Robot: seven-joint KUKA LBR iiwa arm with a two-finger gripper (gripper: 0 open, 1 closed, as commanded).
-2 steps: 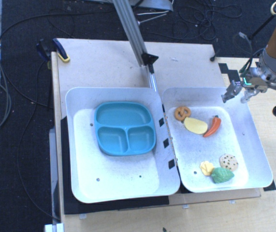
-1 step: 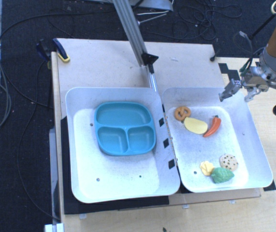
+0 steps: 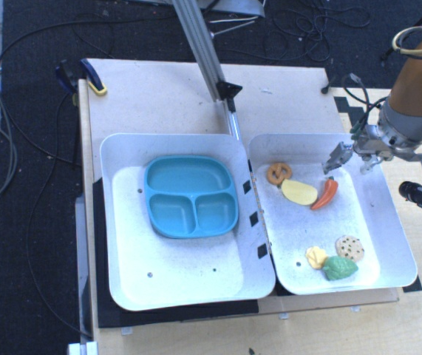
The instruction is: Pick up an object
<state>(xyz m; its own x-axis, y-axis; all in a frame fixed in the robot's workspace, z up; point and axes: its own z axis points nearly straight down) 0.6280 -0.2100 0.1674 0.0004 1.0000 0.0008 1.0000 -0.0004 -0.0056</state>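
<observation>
Now, starting at the left of the bench (image 3: 159,87), the left bin (image 3: 122,272) is seen with a blue divided tray (image 3: 192,197) lying in its upper middle, nearer the far wall than the near one. The tray is split into three compartments: one long one along its far side and two smaller ones along its near side. A grey metal pole (image 3: 199,39) slants down from the top edge of the view and ends at the far rim where the two bins meet.

Moving on to the right bin (image 3: 388,220), a brown pretzel (image 3: 278,172) is found near the far-left corner. Just beside it, toward the middle, a pale yellow potato-shaped piece (image 3: 299,192) is lying, and an orange carrot (image 3: 326,193) is touching its right end, tilted with its tip toward the far wall. Near the bin's near edge, three things are grouped: a small yellow piece (image 3: 315,257), a green leafy piece (image 3: 340,268) just beside it, and a speckled cookie (image 3: 349,247) touching the green piece on its far side.

At the far-right corner of that bin, the gripper (image 3: 350,158) is held above the rim, just past the carrot's tip. Its fingers are spread apart and nothing is seen between them. The grey arm (image 3: 410,117) with its orange band (image 3: 416,80) reaches in from the right.
</observation>
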